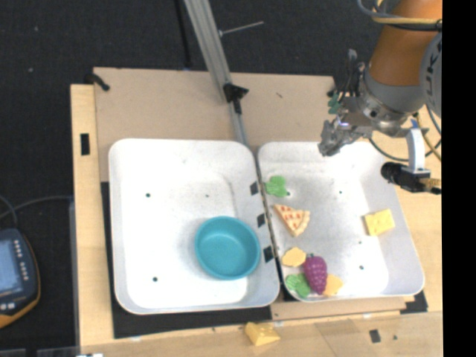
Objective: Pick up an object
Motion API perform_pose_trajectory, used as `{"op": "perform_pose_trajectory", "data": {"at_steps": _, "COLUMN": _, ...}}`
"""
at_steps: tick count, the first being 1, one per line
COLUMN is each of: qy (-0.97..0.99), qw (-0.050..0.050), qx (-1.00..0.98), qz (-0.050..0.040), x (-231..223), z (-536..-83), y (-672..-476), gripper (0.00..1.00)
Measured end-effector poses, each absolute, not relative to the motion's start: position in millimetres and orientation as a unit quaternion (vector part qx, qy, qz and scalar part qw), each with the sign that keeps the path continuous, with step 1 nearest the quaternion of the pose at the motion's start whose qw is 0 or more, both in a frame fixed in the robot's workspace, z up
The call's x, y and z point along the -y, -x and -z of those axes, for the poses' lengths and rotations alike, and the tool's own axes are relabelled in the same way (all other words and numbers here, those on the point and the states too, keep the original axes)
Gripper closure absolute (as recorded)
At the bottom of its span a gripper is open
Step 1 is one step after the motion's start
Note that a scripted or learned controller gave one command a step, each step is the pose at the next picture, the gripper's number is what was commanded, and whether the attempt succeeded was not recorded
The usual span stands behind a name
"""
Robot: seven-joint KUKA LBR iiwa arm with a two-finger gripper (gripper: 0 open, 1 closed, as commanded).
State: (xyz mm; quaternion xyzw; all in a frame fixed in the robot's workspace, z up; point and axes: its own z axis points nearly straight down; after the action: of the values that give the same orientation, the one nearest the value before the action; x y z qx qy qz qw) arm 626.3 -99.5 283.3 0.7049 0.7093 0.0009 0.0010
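My gripper [332, 141] hangs over the far edge of the right bin [387, 274], well above its floor, with nothing visible between its fingers. In that bin lie a green toy [277, 186] and a pizza slice [291, 219] along the left wall. A yellow cheese block [379, 222] rests near the right side. A purple grape bunch [316, 271], a yellow piece [294, 256], a small orange piece [332, 284] and a green piece [297, 282] crowd the near left corner. The left bin [149, 169] holds a blue bowl [227, 247].
A slanted metal rod [212, 50] runs from the top down to the divide between the bins. A yellow wedge [262, 334] lies on the bench in front of the bins. A handheld pendant [15, 274] sits at the far left.
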Motion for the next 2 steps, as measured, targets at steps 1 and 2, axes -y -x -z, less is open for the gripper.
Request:
{"op": "perform_pose_trajectory", "data": {"at_steps": 1, "qy": -0.705, "qw": 0.001, "qx": -0.709, "qz": -0.0002, "x": 53.5, "z": -280.1, "y": -628.6, "gripper": 1.00}}
{"op": "perform_pose_trajectory", "data": {"at_steps": 2, "qy": -0.706, "qw": 0.001, "qx": -0.709, "qz": -0.0005, "x": 14.2, "z": -273.0, "y": -637.5, "gripper": 1.00}}
